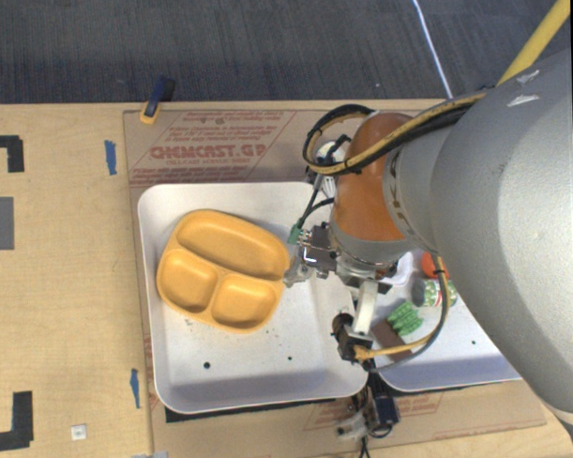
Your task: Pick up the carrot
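The grey arm with its orange band reaches in from the right and covers most of the right bin (460, 363). My gripper (366, 300) hangs low over the seam between the two bins, at the right bin's left edge. An orange piece (429, 263) that may be the carrot peeks out beside the arm, right of the gripper, and is mostly hidden. I see nothing held.
A yellow three-compartment plate (222, 268) lies in the upper left of the left bin (235, 375). In the right bin, a green ridged piece (403, 317), a round green thing (426, 292) and a brown piece (391, 333) lie close to the gripper.
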{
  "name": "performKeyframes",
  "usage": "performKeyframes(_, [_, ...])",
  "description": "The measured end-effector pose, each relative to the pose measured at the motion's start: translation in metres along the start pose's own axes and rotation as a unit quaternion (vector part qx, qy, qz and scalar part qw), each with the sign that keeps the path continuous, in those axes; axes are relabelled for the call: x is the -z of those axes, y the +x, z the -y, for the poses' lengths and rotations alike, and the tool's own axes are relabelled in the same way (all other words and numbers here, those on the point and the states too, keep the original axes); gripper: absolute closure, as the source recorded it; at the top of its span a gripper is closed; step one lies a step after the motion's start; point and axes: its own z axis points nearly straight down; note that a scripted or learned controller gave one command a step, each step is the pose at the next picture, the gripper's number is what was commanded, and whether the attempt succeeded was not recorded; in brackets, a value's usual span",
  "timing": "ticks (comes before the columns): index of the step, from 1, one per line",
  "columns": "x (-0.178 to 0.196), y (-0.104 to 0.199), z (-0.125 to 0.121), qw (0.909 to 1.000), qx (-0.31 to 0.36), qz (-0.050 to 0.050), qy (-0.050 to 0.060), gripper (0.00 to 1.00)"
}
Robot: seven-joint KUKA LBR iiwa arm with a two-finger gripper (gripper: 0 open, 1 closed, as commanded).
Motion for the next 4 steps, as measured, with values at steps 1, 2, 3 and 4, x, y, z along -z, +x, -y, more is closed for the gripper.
performKeyframes(1, [-0.0040,0.0052,-0.0023,0.9997,-0.025,0.000,-0.004,0.00])
performKeyframes(2, [-0.0055,0.0070,-0.0026,0.9995,-0.032,0.000,-0.006,0.00])
performKeyframes(3, [-0.0057,0.0074,-0.0030,0.9991,-0.042,0.000,-0.007,0.00])
performKeyframes(4, [-0.0056,0.0077,-0.0033,0.9987,-0.051,0.000,-0.008,0.00])
